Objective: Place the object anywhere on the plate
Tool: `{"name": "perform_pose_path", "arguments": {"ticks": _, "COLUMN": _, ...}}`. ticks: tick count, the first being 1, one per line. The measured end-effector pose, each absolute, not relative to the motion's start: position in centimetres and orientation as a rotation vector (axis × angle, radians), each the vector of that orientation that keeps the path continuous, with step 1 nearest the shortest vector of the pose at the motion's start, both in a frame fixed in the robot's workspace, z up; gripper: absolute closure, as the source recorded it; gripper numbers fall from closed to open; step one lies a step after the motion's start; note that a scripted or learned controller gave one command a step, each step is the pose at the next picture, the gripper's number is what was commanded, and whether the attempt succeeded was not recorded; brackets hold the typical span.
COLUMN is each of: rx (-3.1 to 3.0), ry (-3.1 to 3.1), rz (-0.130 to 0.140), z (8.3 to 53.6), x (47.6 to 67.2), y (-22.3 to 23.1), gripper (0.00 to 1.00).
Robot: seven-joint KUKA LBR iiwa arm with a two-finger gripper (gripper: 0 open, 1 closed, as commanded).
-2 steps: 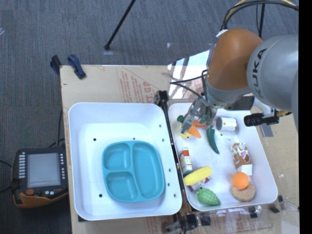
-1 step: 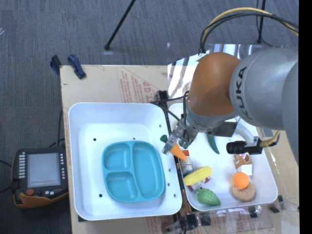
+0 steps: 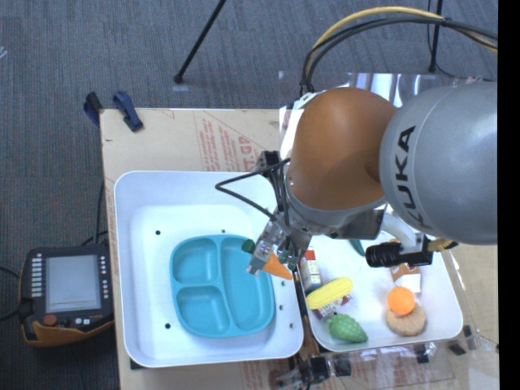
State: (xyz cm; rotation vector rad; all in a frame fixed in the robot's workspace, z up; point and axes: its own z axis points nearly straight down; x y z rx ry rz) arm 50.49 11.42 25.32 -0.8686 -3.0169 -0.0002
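Note:
A blue plate (image 3: 213, 291) with three compartments lies in the left white bin (image 3: 138, 218). My gripper (image 3: 266, 258) hangs over the plate's right rim, close to the wall between the two bins. It is shut on a toy carrot (image 3: 280, 270). The carrot's orange body sticks out to the lower right of the fingers, and its green top (image 3: 247, 246) shows to their upper left. The wide orange and grey wrist hides the upper part of the gripper.
The right bin (image 3: 455, 315) holds a yellow corn cob (image 3: 330, 292), a green bumpy fruit (image 3: 347, 329), an orange ball (image 3: 400, 299) on a tan cookie (image 3: 406, 322), and small boxes (image 3: 310, 265). A teach pendant (image 3: 67, 287) lies left of the bench.

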Motion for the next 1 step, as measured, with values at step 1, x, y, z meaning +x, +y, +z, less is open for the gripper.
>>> {"name": "perform_pose_path", "arguments": {"ticks": 1, "rx": -0.869, "ry": -3.013, "rz": 0.005, "z": 25.11, "x": 50.43, "y": 11.33, "gripper": 0.0}}
